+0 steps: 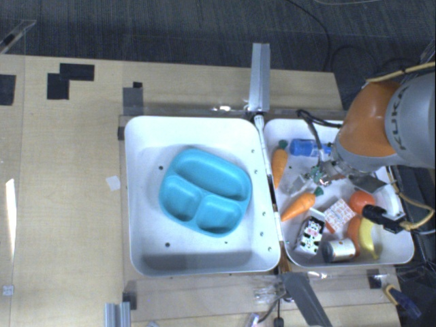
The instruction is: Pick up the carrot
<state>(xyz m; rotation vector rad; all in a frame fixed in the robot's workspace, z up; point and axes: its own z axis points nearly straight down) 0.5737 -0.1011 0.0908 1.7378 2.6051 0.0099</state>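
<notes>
An orange, tapered carrot (298, 207) lies tilted in the right bin (406, 254), near its left wall. A second orange carrot-like piece (279, 163) lies lengthwise just above it, against the same wall. My gripper (319, 175) hangs over the bin's middle, just up and right of the tapered carrot's thick end. Its tip is a dark cluster with small green and red details. I see nothing held in it. The grey arm with its orange band (368, 129) covers the bin's upper right part.
The right bin also holds a blue bottle (302, 146), a white patterned box (338, 214), a black-and-white box (312, 236), a grey can (338, 251), an orange-red fruit (361, 200) and a yellow piece (368, 240). The left bin (146, 251) holds a blue divided plate (204, 191).
</notes>
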